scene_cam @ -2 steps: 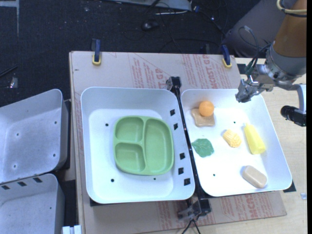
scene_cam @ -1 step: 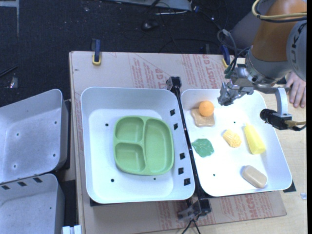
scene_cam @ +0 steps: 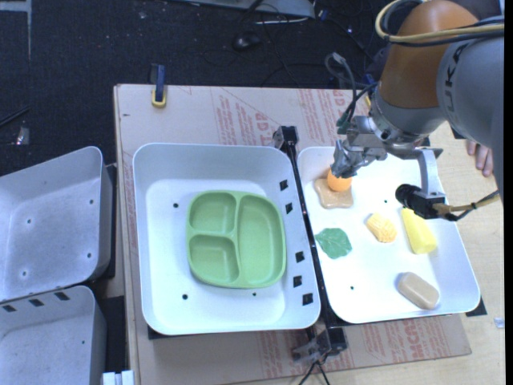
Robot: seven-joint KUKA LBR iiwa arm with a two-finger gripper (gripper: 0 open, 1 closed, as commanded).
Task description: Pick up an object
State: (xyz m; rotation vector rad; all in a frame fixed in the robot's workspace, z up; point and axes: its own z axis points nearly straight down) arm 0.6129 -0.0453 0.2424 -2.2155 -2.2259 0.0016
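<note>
The right bin (scene_cam: 449,299) holds several toy foods. An orange ball (scene_cam: 339,184) rests on a flat tan piece (scene_cam: 334,198) at the bin's far left corner. My gripper (scene_cam: 345,167) is low over the orange ball, right at its top, and hides the ball's upper part. Also in this bin are a green leafy piece (scene_cam: 333,241), a yellow corn piece (scene_cam: 382,228), a yellow block (scene_cam: 419,233) and a tan oval piece (scene_cam: 418,289).
The left bin (scene_cam: 152,295) holds a green divided plate (scene_cam: 237,239). A black divider with clips (scene_cam: 299,215) runs between the bins. A black part with a cable (scene_cam: 413,196) hangs from the arm over the right bin.
</note>
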